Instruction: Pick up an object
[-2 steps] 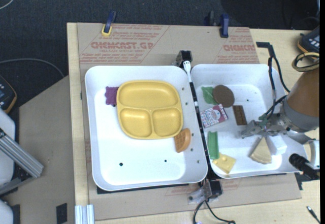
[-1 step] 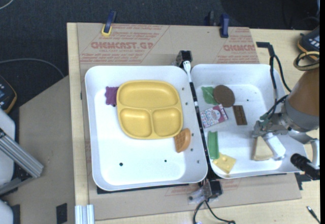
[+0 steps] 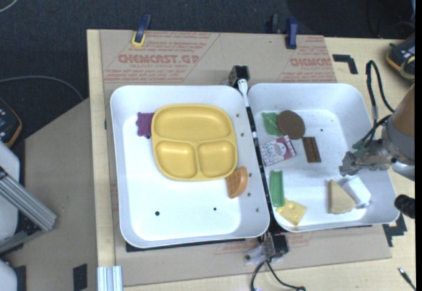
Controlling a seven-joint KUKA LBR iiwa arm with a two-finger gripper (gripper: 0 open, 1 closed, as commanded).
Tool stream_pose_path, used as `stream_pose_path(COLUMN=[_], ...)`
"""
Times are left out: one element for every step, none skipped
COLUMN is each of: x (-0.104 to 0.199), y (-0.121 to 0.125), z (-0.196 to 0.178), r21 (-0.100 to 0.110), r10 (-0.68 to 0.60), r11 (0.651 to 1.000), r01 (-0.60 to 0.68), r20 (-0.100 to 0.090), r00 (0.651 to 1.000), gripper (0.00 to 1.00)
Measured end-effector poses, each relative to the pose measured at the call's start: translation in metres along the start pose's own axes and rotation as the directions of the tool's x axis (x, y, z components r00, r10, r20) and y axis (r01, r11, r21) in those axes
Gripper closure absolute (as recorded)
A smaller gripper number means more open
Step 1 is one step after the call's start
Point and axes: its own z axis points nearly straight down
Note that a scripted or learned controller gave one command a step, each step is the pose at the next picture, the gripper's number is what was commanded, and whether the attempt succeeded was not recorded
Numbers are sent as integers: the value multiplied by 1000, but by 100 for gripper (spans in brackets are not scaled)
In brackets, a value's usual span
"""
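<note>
Tool [image 3: 353, 165] above upright-pointing tan wedge [image 3: 340, 198]

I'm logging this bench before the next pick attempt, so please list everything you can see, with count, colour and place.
Shallow plastic bins: 2, white, side by side on the bench.
Three-compartment plastic plate: 1, yellow, left bin, upper middle.
Small purple piece: 1, purple, left bin, at the plate's left edge.
Bread-like toy piece: 1, orange-brown, left bin, by the plate's lower right corner.
Round flat disc: 1, brown, right bin, top.
Green pieces: 2, green; one beside the disc, one lower left.
Small printed packet: 1, pink and white, right bin, left.
Small bar: 1, dark brown, right bin, middle.
Cheese-like wedge: 1, yellow, right bin, bottom.
Tan wedge: 1, tan, right bin, lower right.
Clamps: 2, blue, bench's far edge.
Gripper: 1, grey, over the right bin's right side.
</note>
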Motion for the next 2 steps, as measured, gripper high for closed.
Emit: stream_pose_path(x=[2, 1], y=[-1, 0], z=[-63, -75], r21=[-3, 1], r10=[-1, -2], r11=[1000, 1000], r01=[1, 2], r20=[1, -1], r00=[1000, 1000], gripper=[100, 100])
